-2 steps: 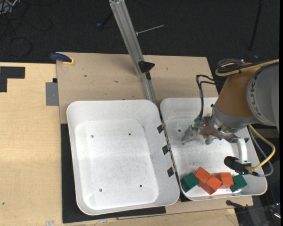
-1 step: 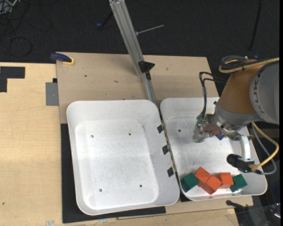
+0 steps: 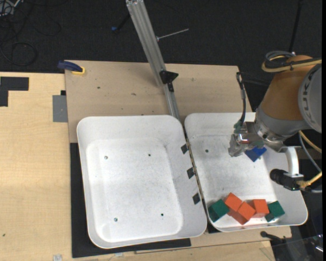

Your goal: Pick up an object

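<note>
My gripper [image 3: 240, 144] hangs over the upper middle of the right bin [image 3: 217, 129], reaching in from the right. A blue block [image 3: 256, 154] lies just right of and below the gripper, partly hidden by it. I cannot tell whether the gripper touches it. At the right bin's near edge lies a cluster of blocks: a green one [image 3: 219, 209], three orange ones [image 3: 233, 202] [image 3: 242, 214] [image 3: 259, 206], and another green one [image 3: 275, 210].
The left bin [image 3: 98, 129] sits beside the right one, with black clips [image 3: 190, 172] along the shared wall. A slanted aluminium rail [image 3: 150, 42] rises behind the bins. Cables and a black fitting [image 3: 285, 177] hang off the arm at the right.
</note>
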Tool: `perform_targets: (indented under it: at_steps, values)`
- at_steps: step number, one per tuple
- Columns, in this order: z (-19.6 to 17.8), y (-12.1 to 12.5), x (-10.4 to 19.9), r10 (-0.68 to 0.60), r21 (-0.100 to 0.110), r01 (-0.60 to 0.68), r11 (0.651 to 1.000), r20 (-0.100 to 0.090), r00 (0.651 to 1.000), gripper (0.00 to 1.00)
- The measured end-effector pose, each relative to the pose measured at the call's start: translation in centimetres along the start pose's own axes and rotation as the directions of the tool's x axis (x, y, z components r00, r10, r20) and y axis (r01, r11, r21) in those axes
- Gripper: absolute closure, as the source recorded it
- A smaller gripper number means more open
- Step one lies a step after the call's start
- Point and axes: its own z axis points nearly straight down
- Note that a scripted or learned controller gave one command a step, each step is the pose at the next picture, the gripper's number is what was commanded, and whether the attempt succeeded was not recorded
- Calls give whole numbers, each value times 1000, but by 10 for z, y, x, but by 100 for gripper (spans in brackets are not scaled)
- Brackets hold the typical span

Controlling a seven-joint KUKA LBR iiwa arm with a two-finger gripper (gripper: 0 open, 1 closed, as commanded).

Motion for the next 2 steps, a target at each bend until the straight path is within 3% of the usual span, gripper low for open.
perform_targets:
  at_steps: [1, 2]
  values:
    - [-58, -7, -6, 1, -2, -1, 1000, 1, 1000, 100]
    - [-80, -7, -8, -6, 0, 6, 1000, 0, 1000, 100]
